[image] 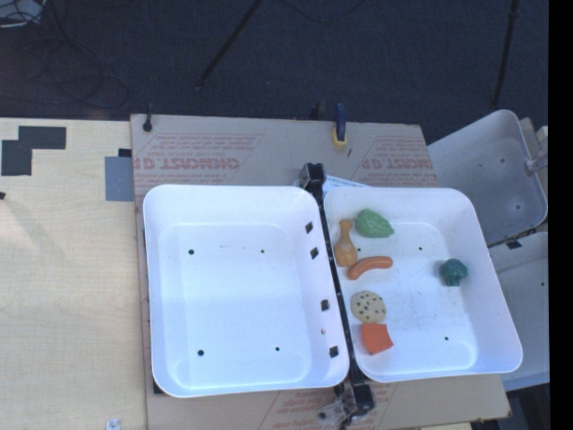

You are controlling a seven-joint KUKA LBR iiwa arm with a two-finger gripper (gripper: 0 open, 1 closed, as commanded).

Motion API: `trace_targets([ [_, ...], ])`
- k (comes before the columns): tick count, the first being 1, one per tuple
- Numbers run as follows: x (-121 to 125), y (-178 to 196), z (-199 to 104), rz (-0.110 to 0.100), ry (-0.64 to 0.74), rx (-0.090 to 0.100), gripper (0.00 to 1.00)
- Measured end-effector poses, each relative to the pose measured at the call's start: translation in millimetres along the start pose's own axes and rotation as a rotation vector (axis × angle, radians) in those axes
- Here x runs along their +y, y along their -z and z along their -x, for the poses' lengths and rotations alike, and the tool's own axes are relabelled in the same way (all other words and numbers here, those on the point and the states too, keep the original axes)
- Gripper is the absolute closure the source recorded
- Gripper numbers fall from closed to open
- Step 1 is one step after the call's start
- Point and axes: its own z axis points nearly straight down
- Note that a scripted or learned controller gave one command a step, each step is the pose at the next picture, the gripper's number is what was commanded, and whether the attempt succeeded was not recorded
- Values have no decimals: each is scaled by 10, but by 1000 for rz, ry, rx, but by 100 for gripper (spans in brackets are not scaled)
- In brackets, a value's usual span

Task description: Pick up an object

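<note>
Orange block [376, 338], speckled round cookie [367, 306], smooth sausage [370, 266]; tool state: cannot tell.

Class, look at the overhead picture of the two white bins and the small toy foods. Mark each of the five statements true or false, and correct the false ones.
1. All the small objects lie in the right-hand white bin. True.
2. The orange block lies nearest the bin's front edge. True.
3. The dark teal lump touches the light green leafy piece. False: they lie well apart, the teal lump alone near the right wall.
4. The speckled round cookie lies in the left-hand white bin. False: it lies in the right-hand bin.
5. The orange sausage lies beside the tan drumstick shape. True.
</note>
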Motion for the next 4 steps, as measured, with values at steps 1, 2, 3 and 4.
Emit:
trace_targets([
  [1, 25, 44, -46, -8, 9, 4, 100],
  [2, 333, -816, -882, -16, 15, 11, 100],
  [3, -201, 416, -146, 4, 1, 0, 100],
  [4, 186, -645, -806, -15, 13, 9, 100],
])
